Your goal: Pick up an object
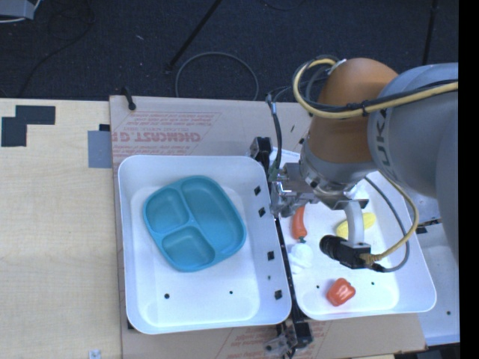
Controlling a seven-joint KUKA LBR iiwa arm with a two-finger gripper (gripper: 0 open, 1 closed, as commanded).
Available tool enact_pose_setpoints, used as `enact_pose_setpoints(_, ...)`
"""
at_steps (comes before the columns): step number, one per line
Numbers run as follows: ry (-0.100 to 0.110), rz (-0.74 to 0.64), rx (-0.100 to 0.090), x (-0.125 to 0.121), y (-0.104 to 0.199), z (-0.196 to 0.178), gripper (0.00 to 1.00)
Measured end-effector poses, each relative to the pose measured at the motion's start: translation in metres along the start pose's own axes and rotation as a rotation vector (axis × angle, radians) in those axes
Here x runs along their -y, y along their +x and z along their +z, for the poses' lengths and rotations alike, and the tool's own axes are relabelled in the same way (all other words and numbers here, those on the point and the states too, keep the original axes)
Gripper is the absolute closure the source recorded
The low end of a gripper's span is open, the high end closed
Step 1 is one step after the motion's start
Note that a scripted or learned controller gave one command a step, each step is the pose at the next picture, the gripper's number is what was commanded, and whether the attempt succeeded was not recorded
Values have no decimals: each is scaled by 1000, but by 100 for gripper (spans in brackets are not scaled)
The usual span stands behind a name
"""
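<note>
Camera view shows the gripper [298, 200] low over the right bin's [419, 294] left edge, just above an orange carrot-like piece [299, 223]; its grip state I cannot tell. I judge it is descending; next, closing and lifting.

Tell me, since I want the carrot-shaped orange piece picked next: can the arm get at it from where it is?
Probably yes. The orange piece lies in the right bin, just below the gripper, with open floor around it. The bin's left wall is close beside it, which could crowd one side.
</note>
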State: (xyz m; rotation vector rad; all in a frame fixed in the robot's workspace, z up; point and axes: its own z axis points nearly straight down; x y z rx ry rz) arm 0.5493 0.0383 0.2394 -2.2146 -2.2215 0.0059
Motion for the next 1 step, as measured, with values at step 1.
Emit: enact_pose_setpoints(1,-3,-1,0,-13,49,0,100)
